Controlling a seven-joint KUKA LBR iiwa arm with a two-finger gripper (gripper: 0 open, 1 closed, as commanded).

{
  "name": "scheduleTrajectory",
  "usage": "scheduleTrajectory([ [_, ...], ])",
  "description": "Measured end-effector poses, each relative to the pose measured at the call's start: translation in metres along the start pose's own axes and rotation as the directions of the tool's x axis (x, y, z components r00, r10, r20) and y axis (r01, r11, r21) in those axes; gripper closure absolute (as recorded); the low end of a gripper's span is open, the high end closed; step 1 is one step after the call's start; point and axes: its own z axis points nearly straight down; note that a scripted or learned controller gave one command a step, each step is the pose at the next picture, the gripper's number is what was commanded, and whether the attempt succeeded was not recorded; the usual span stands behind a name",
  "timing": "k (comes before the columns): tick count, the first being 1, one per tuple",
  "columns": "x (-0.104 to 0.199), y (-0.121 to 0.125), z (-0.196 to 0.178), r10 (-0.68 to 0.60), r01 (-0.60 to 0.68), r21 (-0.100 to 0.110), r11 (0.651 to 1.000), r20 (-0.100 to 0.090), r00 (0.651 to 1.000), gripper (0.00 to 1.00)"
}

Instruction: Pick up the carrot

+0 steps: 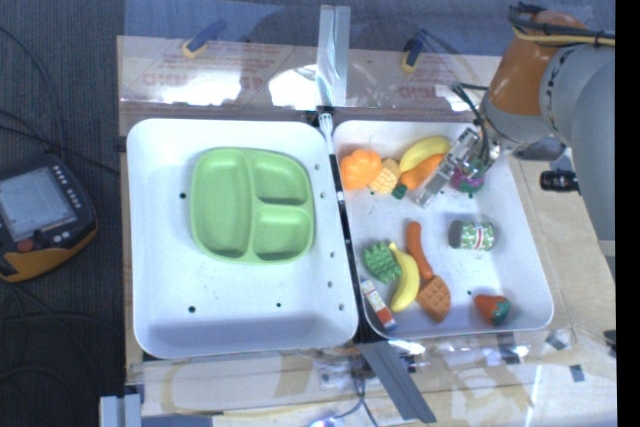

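Note:
The carrot (419,174) is a short orange piece lying in the upper part of the right bin (530,255), just below a yellow banana (424,152). My gripper (436,183) reaches in from the upper right, slanting down to the left, and its tip sits right against the carrot's right side. The gripper's metal body covers the carrot's right edge. I see nothing lifted off the bin floor.
An orange (359,167) and a corn piece (385,180) lie left of the carrot, with a purple item (468,178) to its right. Lower in the bin are a can (472,235), a sausage (418,250), broccoli (380,260) and a second banana (405,282). The left bin (160,295) holds a green divided plate (252,205).

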Motion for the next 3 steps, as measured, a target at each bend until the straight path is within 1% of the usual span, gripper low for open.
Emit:
scheduleTrajectory([
  [1,0.094,0.041,-0.002,-0.021,0.021,-0.007,1.000,0.004,1.000,0.00],
  [2,0.076,0.062,-0.002,0.150,-0.150,-0.005,0.989,0.005,0.989,0.00],
  [3,0.075,0.063,-0.015,0.148,-0.148,-0.007,0.989,0.012,0.989,1.00],
])
